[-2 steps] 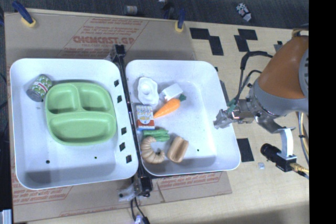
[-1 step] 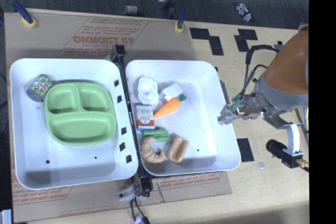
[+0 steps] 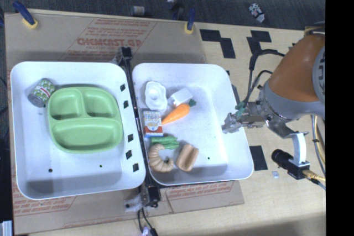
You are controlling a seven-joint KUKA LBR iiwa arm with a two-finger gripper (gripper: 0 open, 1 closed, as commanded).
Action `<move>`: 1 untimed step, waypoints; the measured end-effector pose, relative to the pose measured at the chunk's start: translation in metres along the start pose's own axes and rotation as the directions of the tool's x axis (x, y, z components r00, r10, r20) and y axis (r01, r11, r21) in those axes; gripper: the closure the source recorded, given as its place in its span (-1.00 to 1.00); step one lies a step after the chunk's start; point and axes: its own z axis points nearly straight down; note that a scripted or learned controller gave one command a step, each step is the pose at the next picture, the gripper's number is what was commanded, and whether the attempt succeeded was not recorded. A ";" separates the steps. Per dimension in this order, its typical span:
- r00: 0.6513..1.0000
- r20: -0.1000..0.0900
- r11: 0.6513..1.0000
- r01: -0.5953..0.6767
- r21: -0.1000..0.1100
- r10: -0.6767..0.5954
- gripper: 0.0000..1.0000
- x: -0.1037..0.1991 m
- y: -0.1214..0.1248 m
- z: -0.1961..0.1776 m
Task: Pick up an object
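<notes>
Hovering at the right bin's (image 3: 237, 119) right rim, the pincer (image 3: 231, 124) is being seen without any object in it; its state cannot be told. A toy carrot (image 3: 177, 113) is lying inside that bin beside a small carton (image 3: 152, 122). A green divided plate (image 3: 84, 119) is resting in the left bin (image 3: 22, 135).

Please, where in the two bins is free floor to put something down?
Right bin: bare floor between the carrot and its right wall. Left bin: bare strip below the green tray. Crowded: the right bin's left side, by the bagel.
</notes>
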 end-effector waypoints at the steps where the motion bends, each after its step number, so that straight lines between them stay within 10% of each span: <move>1: 1.000 0.000 1.000 0.000 0.000 0.000 -1.00 0.000 0.000 0.000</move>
